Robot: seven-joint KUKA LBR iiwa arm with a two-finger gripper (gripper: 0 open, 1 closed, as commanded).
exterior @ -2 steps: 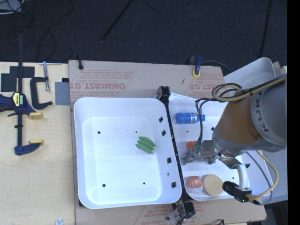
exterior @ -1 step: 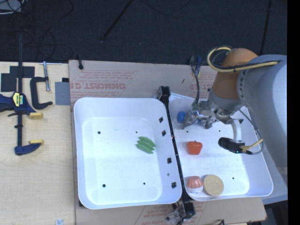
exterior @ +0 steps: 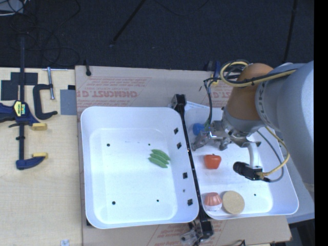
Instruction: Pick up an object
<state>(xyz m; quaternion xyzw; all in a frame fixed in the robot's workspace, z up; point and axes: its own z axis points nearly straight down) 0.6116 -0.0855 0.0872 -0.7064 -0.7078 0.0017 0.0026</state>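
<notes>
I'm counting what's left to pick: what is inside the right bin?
The right bin holds a red object, a pink-white object, a tan disc and something blue; the arm covers its far part.

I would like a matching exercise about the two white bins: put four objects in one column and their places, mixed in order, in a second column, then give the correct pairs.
Objects:
1. green pea pods
2. red object
3. tan round disc
4. blue object

Places:
A. right bin, near front edge
B. left bin, right of its middle
C. right bin, far left corner by the divider
D. right bin, just below the gripper

Pairs: 1-B, 2-D, 3-A, 4-C
</notes>
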